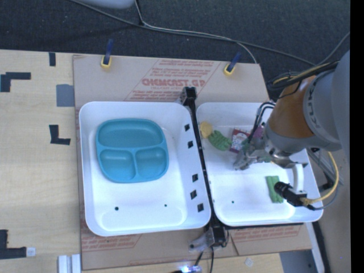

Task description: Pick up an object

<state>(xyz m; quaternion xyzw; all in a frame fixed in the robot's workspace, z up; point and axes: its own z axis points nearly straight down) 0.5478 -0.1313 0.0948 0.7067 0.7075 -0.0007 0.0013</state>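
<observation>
The right bin [250,206] holds several small items. A yellow piece [205,130] lies near its upper left wall, with a green crumpled object [220,141] just beside it. A dark red and white packet [239,136] lies right of those. A green block [273,188] rests lower right, close to a black cable connector. My gripper [245,159] is down in this bin, just below the packet and right of the green crumpled object. The wrist hides what lies directly under it. Nothing visibly sits in its grasp.
The left bin [136,209] carries a blue divided plate [132,150] in its upper half. A black divider strip [196,152] runs between the bins. The grey and orange arm [296,118] covers the right bin's upper right corner. Cables trail along the right bin's right edge.
</observation>
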